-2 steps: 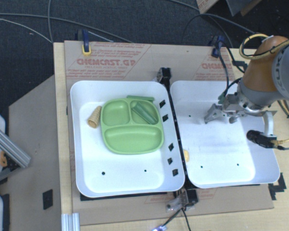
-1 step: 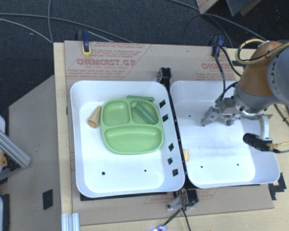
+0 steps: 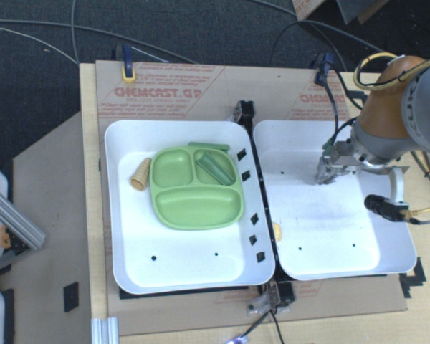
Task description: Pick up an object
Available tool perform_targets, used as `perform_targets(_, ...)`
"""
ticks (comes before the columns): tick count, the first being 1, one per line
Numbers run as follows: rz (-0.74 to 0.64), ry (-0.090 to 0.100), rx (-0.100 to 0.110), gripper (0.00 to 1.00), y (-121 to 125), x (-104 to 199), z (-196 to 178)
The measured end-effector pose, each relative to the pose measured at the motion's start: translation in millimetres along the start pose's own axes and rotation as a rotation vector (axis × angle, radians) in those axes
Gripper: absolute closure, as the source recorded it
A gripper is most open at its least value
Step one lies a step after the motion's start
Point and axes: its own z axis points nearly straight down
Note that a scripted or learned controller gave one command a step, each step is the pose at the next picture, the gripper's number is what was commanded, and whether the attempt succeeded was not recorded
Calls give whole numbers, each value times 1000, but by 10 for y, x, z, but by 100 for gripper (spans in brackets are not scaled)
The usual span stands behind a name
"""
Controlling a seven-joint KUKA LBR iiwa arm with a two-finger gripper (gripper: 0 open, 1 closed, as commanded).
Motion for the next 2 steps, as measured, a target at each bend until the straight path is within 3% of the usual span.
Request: perform_targets(2,-2,-2,-6,100,-4,103,-943)
